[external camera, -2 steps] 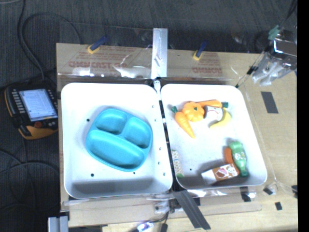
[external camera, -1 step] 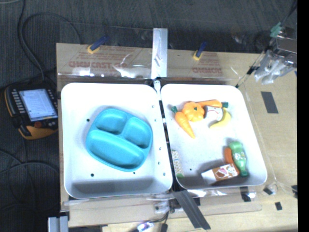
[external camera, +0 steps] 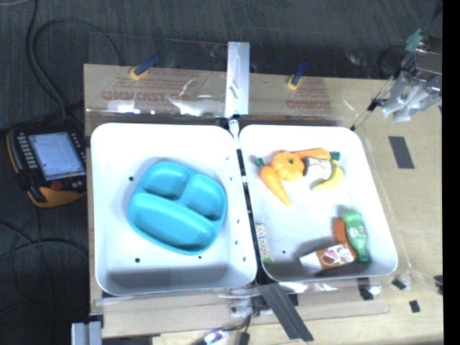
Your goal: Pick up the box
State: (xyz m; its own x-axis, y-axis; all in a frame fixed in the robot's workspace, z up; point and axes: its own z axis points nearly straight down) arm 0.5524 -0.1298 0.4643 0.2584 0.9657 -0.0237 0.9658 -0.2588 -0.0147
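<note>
The box [external camera: 328, 257] lies near the front corner of the right bin [external camera: 374, 185], touching a green bottle [external camera: 355, 234]. The tool [external camera: 410, 95] is beyond the bin's far right corner, above the table [external camera: 417, 214]; I cannot tell its grip.

One fixed camera above the bench [external camera: 417, 192] — slanted down, taking in both bins [external camera: 108, 192].

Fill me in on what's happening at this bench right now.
The gripper sits at the upper right, outside the bins, holding nothing that can be seen. Its target, the box, lies at the near edge of the right bin, beside a green bottle, with toy food farther back. The left bin holds a blue tray.
</note>
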